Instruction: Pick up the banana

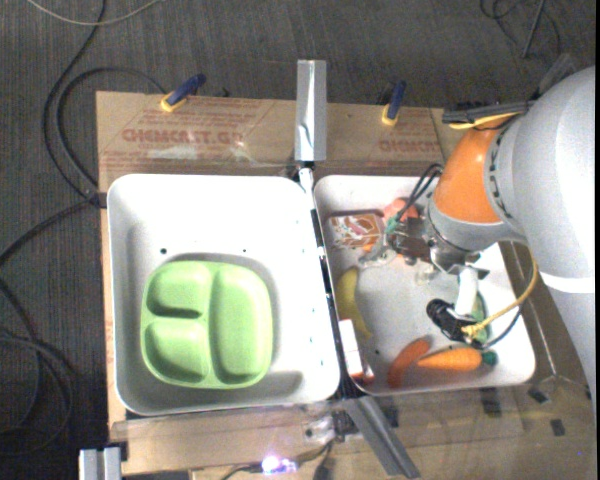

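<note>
The banana lies unlifted by the right bin's left wall; the claw hovers near, its state impossible to tell.

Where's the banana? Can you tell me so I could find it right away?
Look at the right white bin, the one the grey and orange arm reaches into. Along its left wall lies the banana, a pale yellow curved fruit, with the green plate in the other bin. It is the yellow one there; the carrot and the chili nearer the front are orange and red.
</note>
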